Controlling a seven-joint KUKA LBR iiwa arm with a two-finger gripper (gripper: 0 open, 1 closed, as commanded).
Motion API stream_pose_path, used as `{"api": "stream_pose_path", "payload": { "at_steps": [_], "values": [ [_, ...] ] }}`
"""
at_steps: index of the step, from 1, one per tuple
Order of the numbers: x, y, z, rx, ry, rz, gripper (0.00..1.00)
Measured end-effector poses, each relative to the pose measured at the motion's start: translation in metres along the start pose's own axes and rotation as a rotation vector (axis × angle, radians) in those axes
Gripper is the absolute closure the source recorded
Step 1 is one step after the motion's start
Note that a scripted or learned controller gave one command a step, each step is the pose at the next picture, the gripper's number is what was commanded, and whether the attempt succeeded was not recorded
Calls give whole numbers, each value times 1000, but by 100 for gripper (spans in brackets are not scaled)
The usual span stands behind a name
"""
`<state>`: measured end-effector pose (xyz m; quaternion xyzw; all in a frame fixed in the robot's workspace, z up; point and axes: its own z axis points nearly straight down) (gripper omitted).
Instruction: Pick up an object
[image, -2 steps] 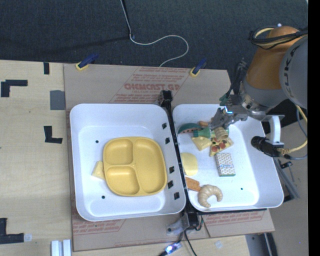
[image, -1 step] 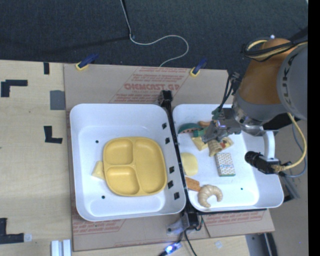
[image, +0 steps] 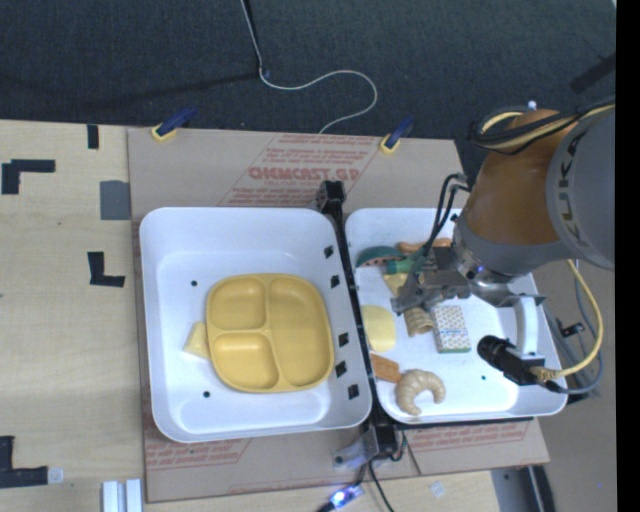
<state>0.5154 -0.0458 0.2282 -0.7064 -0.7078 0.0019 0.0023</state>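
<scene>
Grey metal and dark fittings made up the end effector (image: 422, 291), which hung low inside the right bin (image: 500, 400), over the clutter near that bin's left-centre. From where I stood I could not tell what state it was in, nor whether anything was caught in it. Just beside it lay a small patterned box (image: 451, 327), and a little brown item (image: 417, 322) touched or nearly touched its lower edge. A green object (image: 383, 257) sat toward the bin's upper left, with an orange-tan bit (image: 410, 247) close by. A pale yellow round piece (image: 378, 327) rested against the left wall, an orange piece (image: 385, 368) below it, and a croissant-shaped object (image: 420, 388) lay near the front edge. The arm (image: 520, 200), its orange band broad above the wrist, came in from the right. In the left bin (image: 165, 250) sat a yellow divided tray (image: 269, 332), with a pale yellow wedge (image: 196, 342) tucked at its left side. Both bins stood on cardboard (image: 290, 170) on the table (image: 60, 330)
</scene>
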Motion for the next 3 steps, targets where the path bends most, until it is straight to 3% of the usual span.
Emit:
{"api": "stream_pose_path", "payload": {
  "at_steps": [1,2,3],
  "values": [
    [2,1,11,-2,-1,2,100],
    [15,-4,-5,-5,0,-1,100],
    [6,-1,14,-2,-2,2,100]
  ]
}}
